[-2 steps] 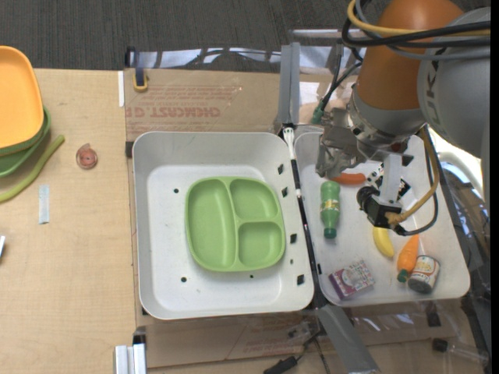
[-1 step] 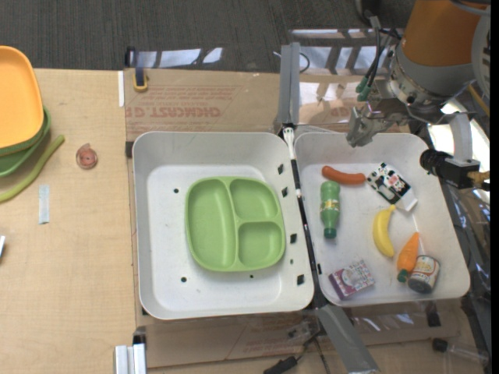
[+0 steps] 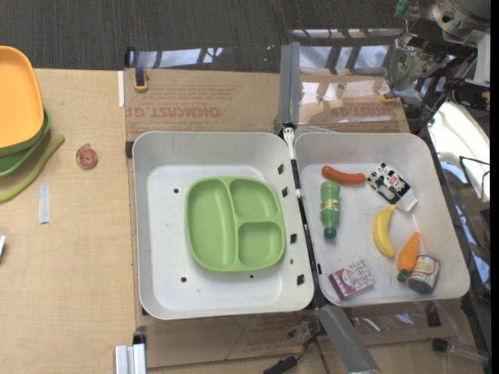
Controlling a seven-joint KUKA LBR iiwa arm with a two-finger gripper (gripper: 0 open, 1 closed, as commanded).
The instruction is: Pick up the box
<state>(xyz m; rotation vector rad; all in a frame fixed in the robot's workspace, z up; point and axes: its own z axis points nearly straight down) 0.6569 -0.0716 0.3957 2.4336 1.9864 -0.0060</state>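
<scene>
Up at the top right corner, your gripper (image 3: 405,53) hangs well above and behind the right bin (image 3: 444,181), and you cannot tell how it is set from this slant; nothing shows in its hold. Moving outward, the box (image 3: 352,278) lies flat near the front wall of that bin, pink and purple, a little askew. Near it to the right sit a can (image 3: 423,274) and a carrot (image 3: 408,254), which touch each other; a banana (image 3: 382,231) and a green bottle (image 3: 330,209) lie further back. Expect trouble from the box's low profile: a shallow descent would likely skate over its top. Its skew could make it twist out unless you align first. The left bin's green tray (image 3: 234,224) is well apart.
</scene>
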